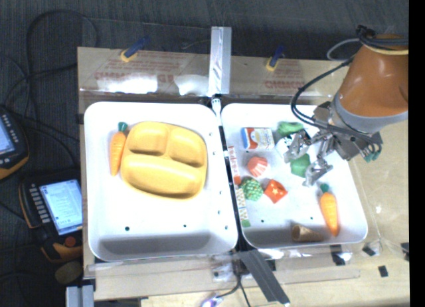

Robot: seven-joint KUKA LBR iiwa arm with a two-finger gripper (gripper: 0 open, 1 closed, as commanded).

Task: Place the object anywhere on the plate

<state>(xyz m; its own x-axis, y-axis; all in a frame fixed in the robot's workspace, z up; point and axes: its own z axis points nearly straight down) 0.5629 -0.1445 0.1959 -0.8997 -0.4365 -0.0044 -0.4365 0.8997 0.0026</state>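
Observation:
A yellow three-compartment plate [163, 159] lies in the left bin [99, 232]. An orange toy carrot [117, 151] rests against its left edge. My gripper [307, 158] is low over the right bin [352, 229], near its upper right part, and is open. Its fingers [296, 149] stand either side of a small green piece [300, 165] that sits on the bin floor. A second green toy [289, 128] lies just behind it.
The right bin also holds a small milk carton [257, 138], a red tomato [257, 165], a broccoli [252, 189], a red block [275, 192], another carrot [329, 211] and a brown cone [305, 233]. A metal divider [220, 66] stands between the bins at the back.

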